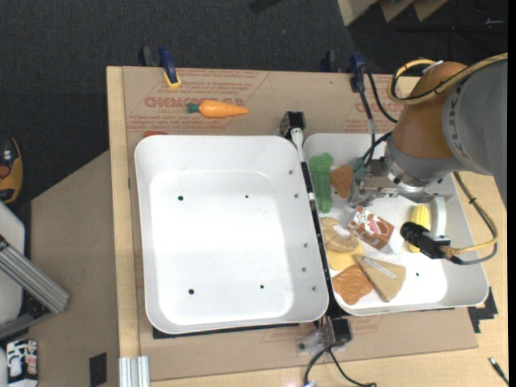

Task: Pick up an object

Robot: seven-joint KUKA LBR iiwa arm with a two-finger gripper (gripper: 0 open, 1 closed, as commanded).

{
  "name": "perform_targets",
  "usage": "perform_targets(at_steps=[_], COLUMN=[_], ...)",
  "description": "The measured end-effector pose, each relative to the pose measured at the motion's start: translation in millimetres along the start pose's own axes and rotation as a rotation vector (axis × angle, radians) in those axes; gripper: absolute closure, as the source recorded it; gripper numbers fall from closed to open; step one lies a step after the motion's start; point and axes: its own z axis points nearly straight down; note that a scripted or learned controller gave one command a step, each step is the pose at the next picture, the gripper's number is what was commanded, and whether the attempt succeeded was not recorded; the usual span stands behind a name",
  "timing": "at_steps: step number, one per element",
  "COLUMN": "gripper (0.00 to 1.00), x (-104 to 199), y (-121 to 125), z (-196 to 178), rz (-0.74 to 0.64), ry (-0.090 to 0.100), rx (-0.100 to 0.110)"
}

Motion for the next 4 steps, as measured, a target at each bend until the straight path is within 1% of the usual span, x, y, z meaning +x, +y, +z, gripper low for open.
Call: perform_targets(at_steps=[1,2,3,4], gripper=[1.0,1.0,1.0,1.0], x=[-15.3,4.1,-20.2,-20.5], y=[-67.5,7.0,-27.2,20.4], z=[19.6,19.8,20.6,19.9], rz=[0.003,-0.006,0.001,-0.003], ry=[0.001,0.0,0.002,-0.001], rx=[-0.001,-0.004,0.008,-0.002])
